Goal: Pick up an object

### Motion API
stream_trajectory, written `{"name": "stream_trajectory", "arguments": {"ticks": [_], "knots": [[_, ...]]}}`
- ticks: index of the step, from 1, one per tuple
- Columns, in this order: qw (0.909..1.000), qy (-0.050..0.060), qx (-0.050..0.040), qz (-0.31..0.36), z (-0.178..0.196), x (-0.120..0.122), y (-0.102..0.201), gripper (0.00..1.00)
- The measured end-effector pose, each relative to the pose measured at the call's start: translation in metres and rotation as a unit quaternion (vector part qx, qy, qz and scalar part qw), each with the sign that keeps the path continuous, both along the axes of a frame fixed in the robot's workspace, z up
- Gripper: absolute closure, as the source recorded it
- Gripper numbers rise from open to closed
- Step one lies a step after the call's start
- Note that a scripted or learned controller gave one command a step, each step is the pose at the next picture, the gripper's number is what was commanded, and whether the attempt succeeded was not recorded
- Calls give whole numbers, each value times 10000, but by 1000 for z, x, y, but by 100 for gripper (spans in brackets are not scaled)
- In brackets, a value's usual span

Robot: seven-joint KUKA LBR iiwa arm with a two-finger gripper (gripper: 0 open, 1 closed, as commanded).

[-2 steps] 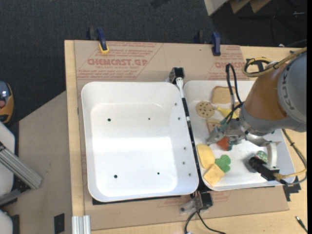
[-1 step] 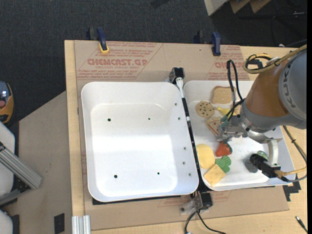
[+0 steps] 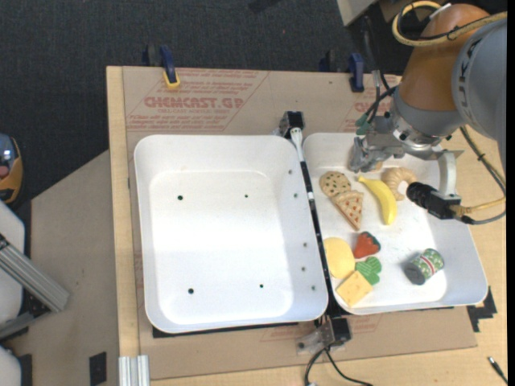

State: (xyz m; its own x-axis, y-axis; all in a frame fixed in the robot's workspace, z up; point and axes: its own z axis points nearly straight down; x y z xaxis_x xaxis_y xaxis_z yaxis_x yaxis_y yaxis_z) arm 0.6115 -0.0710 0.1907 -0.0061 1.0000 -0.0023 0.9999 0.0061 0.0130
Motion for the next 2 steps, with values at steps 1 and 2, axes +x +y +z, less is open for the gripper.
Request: {"name": "stream_trajectory", "arguments": {"ticks": [1, 2], "knots": [[10000, 59, 9, -33, -79, 24, -27, 100], [10000, 69, 9, -29, -78, 23, -27, 0]]}}
